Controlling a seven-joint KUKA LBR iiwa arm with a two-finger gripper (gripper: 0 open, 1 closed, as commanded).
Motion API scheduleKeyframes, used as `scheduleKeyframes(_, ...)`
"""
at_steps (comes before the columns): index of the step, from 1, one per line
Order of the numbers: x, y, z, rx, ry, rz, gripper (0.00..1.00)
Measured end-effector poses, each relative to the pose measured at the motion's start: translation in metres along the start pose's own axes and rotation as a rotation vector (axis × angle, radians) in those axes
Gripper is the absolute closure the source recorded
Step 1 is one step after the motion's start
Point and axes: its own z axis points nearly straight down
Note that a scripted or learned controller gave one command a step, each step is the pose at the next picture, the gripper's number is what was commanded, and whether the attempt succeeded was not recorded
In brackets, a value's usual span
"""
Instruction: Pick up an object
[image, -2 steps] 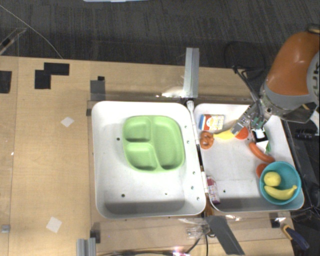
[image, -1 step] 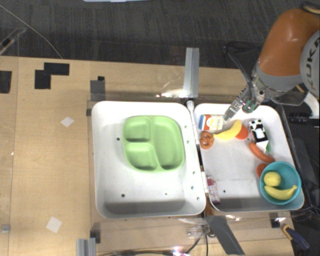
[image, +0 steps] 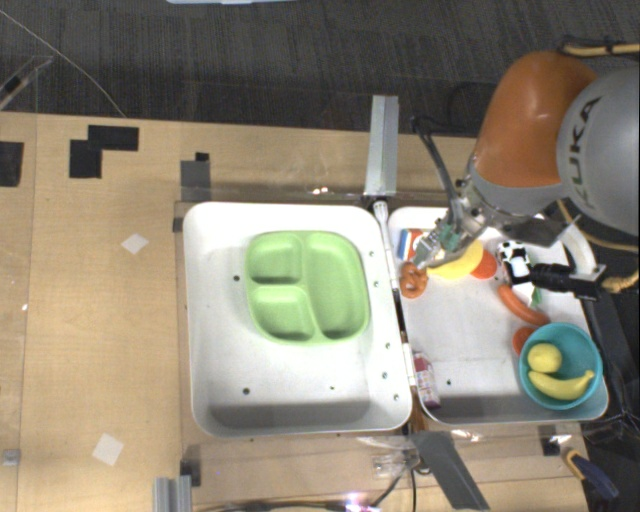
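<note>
Overhead, grey arm lettered "KUKA", green tray, teal bowl

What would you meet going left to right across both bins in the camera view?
green divided tray → small orange piece → gripper → orange carrot-like piece → blue bowl holding yellow fruit.

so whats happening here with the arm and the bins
The grey KUKA arm reaches in over the right bin, its gripper low among the small items at the bin's far-left corner. A blue bowl with yellow fruit sits at that bin's near right. The left bin holds a green divided tray.
</note>
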Motion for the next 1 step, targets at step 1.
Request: scheduleKeyframes(1, 0.0686, 0.0035, -0.0274, -0.003, 0.0, 0.183, 1.0)
